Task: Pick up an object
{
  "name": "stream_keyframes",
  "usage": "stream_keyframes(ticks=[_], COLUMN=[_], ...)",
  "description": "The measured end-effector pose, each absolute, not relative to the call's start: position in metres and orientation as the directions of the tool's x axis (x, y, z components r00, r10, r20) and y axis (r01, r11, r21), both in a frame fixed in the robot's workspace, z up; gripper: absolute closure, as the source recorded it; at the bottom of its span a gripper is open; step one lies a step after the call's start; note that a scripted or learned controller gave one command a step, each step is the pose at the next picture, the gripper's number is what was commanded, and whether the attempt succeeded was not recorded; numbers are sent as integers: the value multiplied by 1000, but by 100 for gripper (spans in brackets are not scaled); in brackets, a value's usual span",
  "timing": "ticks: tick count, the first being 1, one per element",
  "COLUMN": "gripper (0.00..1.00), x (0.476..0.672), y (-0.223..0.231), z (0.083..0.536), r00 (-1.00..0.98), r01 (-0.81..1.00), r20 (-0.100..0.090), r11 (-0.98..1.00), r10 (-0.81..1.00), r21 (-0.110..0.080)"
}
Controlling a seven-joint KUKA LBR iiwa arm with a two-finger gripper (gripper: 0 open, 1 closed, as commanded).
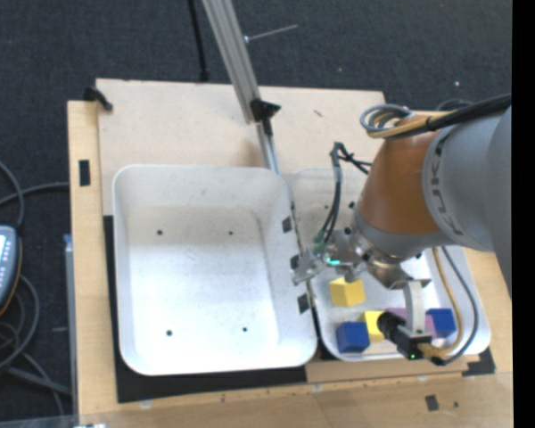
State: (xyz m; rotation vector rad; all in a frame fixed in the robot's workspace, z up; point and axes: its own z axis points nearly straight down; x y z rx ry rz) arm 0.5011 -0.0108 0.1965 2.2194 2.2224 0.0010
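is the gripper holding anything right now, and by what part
Cannot tell. The gripper sits just over the yellow block in the right bin, but any hold is hidden.

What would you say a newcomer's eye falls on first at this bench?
The grey arm with its orange band looms in from the right, covering much of the right bin. Beneath it, a yellow block and a blue block stand out brightly at that bin's near end; the broad white left bin lies beside it.

A thick grey arm (473,185) with dark lettering meets a glossy orange band (397,185); pale looped cables (383,117) sit above the band, thin dark wires (341,160) beside it.
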Motion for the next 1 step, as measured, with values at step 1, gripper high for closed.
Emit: stream_keyframes(ticks=[1], gripper=[0], x=[484], y=[-91], z=[199], r00=[8], r01=[1000], r20=[-5], r11=[-8], r10=[1000], r21=[2])
